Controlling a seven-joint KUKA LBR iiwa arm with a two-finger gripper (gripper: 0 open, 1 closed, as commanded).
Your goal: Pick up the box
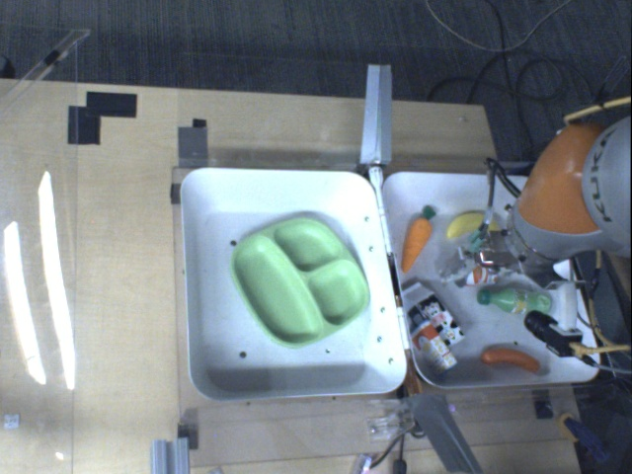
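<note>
Frankly hard to read around the claw (484, 257): a tangle of glinting metal and cables low over the right bin (444, 191), too small and cluttered to tell how far open, or whether gripping anything. Cut off at the picture's right edge: most of the grey arm (604, 181) and its orange band (553, 191). Slightly blurred just below the claw, a green bottle (513, 299) lying on its side. Just above the claw and partly covered by it, a yellow fruit (464, 225), kind unclear. Left of the claw and a little higher, an orange carrot (417, 243) with a green top. Farther below the claw, near the bin's front rim, a reddish sausage (512, 359).

Down and left of the claw, well apart from it: the box (433, 326). Small, lying askew close by the bin's left wall, near the front corner. Black at the upper end, white through the middle with dark marks, red-orange toward the lower end; print too small to read.

Well left of the claw, in the other bin (207, 265), a pale green divided plate (301, 282) with three hollows.
</note>
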